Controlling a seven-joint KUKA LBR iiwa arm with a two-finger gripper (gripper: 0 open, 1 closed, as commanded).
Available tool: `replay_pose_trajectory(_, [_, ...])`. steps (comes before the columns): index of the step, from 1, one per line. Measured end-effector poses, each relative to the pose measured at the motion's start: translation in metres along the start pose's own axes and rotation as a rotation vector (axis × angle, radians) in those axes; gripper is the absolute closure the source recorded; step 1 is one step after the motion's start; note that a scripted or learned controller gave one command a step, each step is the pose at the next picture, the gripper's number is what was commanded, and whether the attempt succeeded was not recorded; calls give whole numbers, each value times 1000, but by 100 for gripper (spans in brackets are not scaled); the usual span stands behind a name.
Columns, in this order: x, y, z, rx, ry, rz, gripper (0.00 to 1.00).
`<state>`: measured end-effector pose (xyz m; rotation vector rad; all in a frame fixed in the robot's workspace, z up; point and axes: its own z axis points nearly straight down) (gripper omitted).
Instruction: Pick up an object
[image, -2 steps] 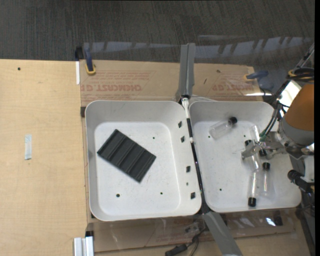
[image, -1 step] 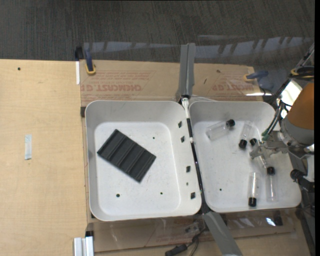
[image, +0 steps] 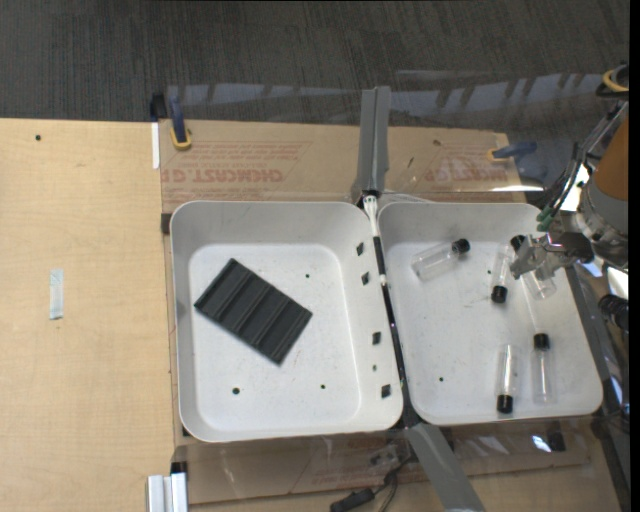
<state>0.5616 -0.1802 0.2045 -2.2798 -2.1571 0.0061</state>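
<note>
Nearest the lens, at the right bin's (image: 590, 395) front edge, two clear vials with black caps lie side by side: one (image: 506, 378) cap toward the camera, the other (image: 541, 365) cap away. More of the same farther back: a vial (image: 440, 258) near the bin's rear left, another (image: 499, 277) mid-bin, and one (image: 538, 283) right under the claw (image: 532, 254). Claw sits low over the rear right of that bin, just beside or touching that last vial; can't tell if the fingers are spread or clamped, too small and cluttered, and nothing visibly sits between them. So my read: pick not done, approach only, grasp and lift both left. Left bin (image: 185, 300) has a dark ribbed flat block (image: 252, 310) lying diagonal, well apart from the arm. Writing: red print on the cardboard (image: 240, 172) behind the bins, upside-down from this view, looks like "CHEMCAST"; smaller lines unreadable. Grey tag (image: 56, 295) on the tabletop (image: 80, 400) far left, no legible text.
</note>
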Motion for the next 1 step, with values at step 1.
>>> replay_pose_trajectory(1, [79,23,-19,0,0,-84,100])
